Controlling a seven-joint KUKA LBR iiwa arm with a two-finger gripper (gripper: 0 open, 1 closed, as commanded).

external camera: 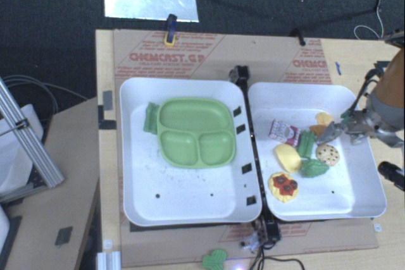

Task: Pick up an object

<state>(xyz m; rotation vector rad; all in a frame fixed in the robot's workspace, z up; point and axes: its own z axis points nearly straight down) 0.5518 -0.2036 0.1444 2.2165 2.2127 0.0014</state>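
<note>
Gripper [338, 128] low at 3 o'clock of right bin [364, 199], tips among the toy food; open or closed cannot be told. Candidates clustered at bin centre: green pod [306, 143], cookie [327, 153] at 5 o'clock from the tips, yellow lemon [288, 157], pizza slice [283, 186], red-and-white packet [283, 131]. Best to commit to one item, probably the cookie or pod nearest, centre over it, descend straight, avoid nudging neighbours, close firmly before lifting. Left bin [136, 199] carrying green tray [193, 133].

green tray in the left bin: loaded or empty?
Empty. The tray lies flat in the left bin, all three compartments bare green. The toy food sits in the right bin.
</note>
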